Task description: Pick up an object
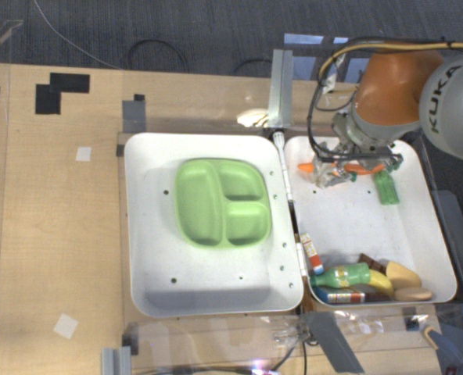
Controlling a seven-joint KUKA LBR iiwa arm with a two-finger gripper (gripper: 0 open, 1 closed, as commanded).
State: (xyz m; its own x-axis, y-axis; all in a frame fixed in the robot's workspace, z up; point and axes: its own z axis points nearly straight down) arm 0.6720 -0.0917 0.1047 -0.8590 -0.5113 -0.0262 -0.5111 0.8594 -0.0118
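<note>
My gripper (pixel 337 170) hangs low over the far part of the right bin (pixel 419 241), under the orange wrist band (pixel 392 88). An orange carrot-like piece (pixel 308 167) lies right at the gripper, partly hidden by it. A green block (pixel 386 187) sits just to its right. Along the bin's near edge lie a green bottle (pixel 349 275), a yellow banana (pixel 382 281), a tan piece (pixel 407 293) and a red-capped marker (pixel 311 255). The wrist hides whatever may be between the fingers.
The left bin (pixel 149 280) bears a green divided tray (pixel 221 201). A metal post (pixel 281 84) stands behind the divider between the bins. Black cables (pixel 317 112) loop beside the wrist.
</note>
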